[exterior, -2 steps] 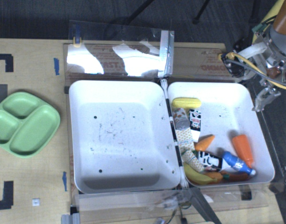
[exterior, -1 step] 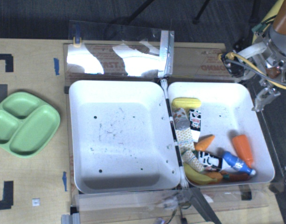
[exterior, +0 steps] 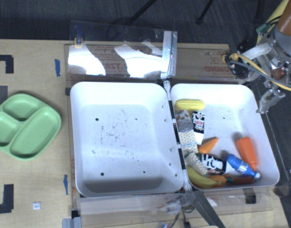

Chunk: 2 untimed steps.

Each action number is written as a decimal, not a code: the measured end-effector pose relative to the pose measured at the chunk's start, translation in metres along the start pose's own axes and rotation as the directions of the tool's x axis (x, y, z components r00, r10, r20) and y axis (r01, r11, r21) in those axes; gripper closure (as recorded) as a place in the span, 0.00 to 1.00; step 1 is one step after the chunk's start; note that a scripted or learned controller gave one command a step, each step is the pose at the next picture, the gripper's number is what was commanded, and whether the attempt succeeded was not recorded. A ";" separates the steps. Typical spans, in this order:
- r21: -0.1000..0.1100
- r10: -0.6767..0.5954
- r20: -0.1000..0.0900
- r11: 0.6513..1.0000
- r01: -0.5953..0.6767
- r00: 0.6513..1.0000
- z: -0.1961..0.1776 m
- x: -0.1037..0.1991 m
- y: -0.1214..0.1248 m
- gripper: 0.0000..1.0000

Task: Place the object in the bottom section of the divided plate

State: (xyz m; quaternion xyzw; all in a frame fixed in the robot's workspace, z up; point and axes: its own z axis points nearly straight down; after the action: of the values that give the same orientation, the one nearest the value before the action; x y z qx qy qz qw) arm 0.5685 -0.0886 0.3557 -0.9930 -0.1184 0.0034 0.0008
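The green divided plate (exterior: 33, 132) lies on the wooden bench at the far left, outside both bins; its long section faces the lower right and two smaller ones sit at its upper left. The task objects lie heaped in the right bin (exterior: 230, 99): a yellow toy (exterior: 189, 104), a small can (exterior: 184, 120), a black-and-white carton (exterior: 198, 121), an orange carrot (exterior: 247, 151), a blue bottle (exterior: 240, 165) and a banana (exterior: 204, 179). My gripper (exterior: 267, 100) hangs over that bin's upper right rim, apart from all of them.
The left bin (exterior: 119, 137) stands between the plate and the heap of objects. A clear plastic sheet (exterior: 121, 56) with a metal post is behind the bins. Cables hang by the arm at the upper right. Black tape marks sit on the bench at the left.
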 end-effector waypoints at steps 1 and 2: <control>0.000 0.000 0.000 1.000 0.000 1.000 0.000 0.000 0.000 0.00; 0.000 0.000 0.000 1.000 0.000 1.000 0.000 0.000 0.000 0.00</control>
State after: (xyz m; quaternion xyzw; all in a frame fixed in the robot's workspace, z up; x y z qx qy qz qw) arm 0.5685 -0.0886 0.3557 -0.9930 -0.1184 0.0034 0.0008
